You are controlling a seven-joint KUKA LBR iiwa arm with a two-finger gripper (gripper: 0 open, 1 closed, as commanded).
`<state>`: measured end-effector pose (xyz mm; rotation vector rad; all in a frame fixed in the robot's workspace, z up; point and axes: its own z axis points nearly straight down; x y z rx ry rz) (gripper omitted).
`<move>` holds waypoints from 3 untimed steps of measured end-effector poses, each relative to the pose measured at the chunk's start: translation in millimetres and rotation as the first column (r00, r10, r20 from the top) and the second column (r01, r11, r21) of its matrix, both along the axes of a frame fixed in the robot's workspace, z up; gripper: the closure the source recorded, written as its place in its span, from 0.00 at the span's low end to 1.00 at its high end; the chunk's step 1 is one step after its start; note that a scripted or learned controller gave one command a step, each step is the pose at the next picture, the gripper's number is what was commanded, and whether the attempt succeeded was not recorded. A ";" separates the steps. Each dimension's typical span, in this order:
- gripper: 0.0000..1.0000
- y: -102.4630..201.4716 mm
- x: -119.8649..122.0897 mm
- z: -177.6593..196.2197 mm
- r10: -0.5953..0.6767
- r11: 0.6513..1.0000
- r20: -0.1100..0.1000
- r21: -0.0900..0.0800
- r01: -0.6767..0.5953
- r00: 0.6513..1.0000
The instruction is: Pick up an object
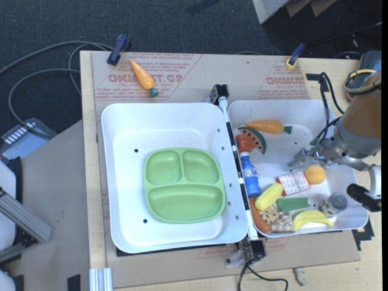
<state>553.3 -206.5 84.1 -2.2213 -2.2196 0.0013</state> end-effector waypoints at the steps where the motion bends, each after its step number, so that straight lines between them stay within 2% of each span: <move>1: 0.00 1.3 -31.5 0.3 0.000 1.000 0.000 0.000 0.000 1.000; 2: 1.00 1.6 -30.8 10.3 0.000 1.000 0.003 0.000 0.000 1.000; 3: 1.00 34.1 19.7 90.6 0.002 1.000 0.005 -0.001 -0.002 1.000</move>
